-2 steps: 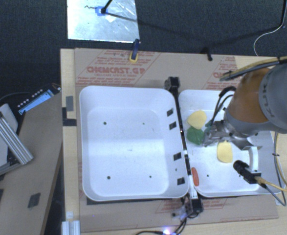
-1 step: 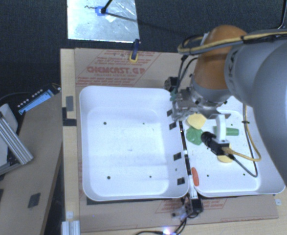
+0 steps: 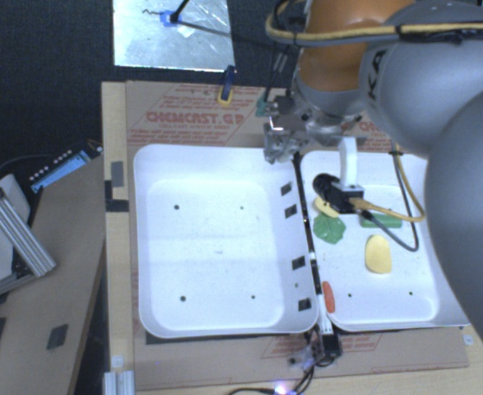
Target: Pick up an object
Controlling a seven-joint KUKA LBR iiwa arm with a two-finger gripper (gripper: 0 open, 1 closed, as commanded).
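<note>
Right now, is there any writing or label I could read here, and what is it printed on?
"CHEMCAST GP", red print on the brown paper-covered board under the two white bins.
Smaller red print beneath it and along the board's front edge: too blurred to read.

A large grey arm (image 3: 451,105) is seen, its casing smooth, rounded and matte, with a dark seam drawn across the upper link. Above the wrist a glossy orange band (image 3: 352,31) is set, domed in shape and marked by soft highlights. Yellow and black cables (image 3: 340,33) are looped around this band and strung along the grey link. Below it a metallic wrist block (image 3: 286,130) is fitted, with a small green part at its side. A white piece and a black part are carried beneath, and a thin yellowish cable (image 3: 406,212) is trailed from them.
</note>
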